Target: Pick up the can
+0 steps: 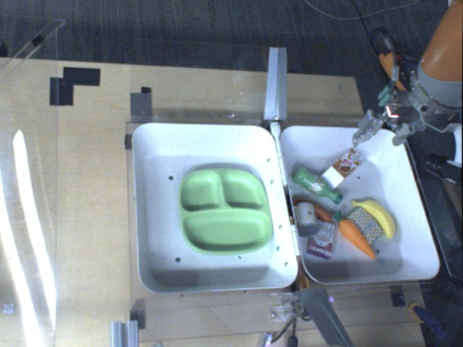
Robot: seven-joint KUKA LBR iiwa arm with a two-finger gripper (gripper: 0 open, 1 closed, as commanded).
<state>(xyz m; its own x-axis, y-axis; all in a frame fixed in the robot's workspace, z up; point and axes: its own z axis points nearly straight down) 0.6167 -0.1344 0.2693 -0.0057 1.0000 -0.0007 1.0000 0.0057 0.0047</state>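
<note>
A green divided plate (224, 210) sits in the left bin (155, 157); the can (306, 217), small and grey, lies by the right bin's (419, 215) left wall, crowded by a green bottle (316, 182), carrot (357, 238) and banana (376, 215); the gripper (382, 126) hovers far-right, fingers spread, holding nothing; approach stage, I judge; next it must travel left and nearward, descending into scant room.

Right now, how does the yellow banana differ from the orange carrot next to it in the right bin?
The yellow banana is curved and blunt-ended; the orange carrot is straight and tapers to a point. The banana lies nearer the bin's right wall, the carrot nearer its middle and front. Both lie flat in the right white bin, slanting the same way.
</note>
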